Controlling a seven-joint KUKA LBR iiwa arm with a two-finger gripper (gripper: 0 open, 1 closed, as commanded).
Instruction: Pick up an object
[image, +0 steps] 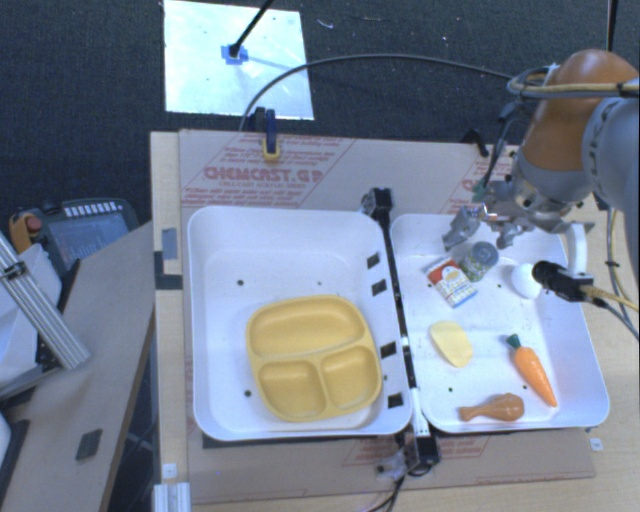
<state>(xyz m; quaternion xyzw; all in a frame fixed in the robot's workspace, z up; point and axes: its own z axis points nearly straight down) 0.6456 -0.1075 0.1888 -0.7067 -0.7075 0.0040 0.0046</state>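
Nearest the lens, at the lower middle of the frame, sit the two shallow white plastic bins; the left bin (215, 260) holds a yellow three-compartment plastic tray (312, 356); the right bin (592, 395) holds the small things; above it at the upper right hangs the grey arm with its orange band (560, 130), its gripper (490, 232) low over the bin's upper left part; whether the jaws are open or closed I cannot tell, and nothing shows between them; next in size, an orange toy carrot with a green top (532, 370) lies at the lower right; a brown toy drumstick (494, 408) lies along the bottom rim; a pale yellow flat wedge (452, 344) lies mid-bin; a small red, white and blue carton (452, 282) lies just below the gripper, touching a small grey-green round tin (479, 260); a white egg shape (524, 279) lies to the right; by my judgement the pick is not yet done: every object rests on the bin floor, so closing and lifting are left
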